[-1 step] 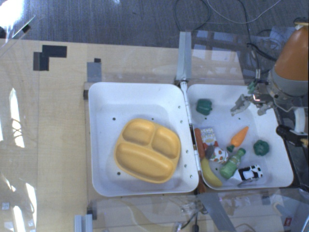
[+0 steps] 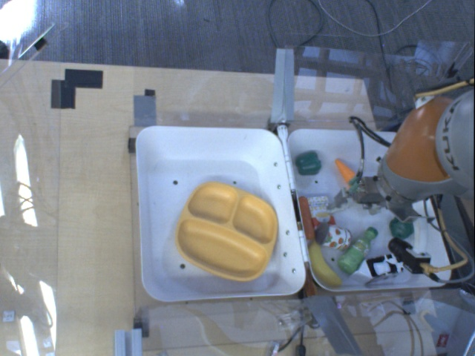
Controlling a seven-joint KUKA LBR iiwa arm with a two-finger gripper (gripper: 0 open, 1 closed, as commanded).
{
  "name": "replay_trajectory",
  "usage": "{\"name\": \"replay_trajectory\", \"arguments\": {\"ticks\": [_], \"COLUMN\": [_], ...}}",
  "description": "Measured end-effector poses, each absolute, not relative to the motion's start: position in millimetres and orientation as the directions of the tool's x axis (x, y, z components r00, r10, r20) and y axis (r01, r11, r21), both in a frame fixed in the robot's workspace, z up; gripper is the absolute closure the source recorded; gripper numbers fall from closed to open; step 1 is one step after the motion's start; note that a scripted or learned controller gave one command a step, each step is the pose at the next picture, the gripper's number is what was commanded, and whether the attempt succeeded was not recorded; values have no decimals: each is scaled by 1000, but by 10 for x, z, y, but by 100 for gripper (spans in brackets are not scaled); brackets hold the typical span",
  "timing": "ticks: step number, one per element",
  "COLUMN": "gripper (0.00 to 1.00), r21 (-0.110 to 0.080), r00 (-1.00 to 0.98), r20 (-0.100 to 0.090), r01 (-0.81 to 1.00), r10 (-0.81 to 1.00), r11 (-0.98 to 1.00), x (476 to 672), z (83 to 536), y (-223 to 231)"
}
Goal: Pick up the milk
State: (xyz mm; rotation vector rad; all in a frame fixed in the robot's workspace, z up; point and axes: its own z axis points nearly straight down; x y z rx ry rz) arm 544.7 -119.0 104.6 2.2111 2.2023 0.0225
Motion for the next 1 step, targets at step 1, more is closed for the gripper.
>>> {"name": "replay_trajectory", "arguments": {"ticks": [1], "gripper": [0], "r21": [32], "r00": [-14], "r20": [-8], "r01": [999], "r10": [1000], "r11": [14], "x": [5077], "z": [950], "y": [-863]}}
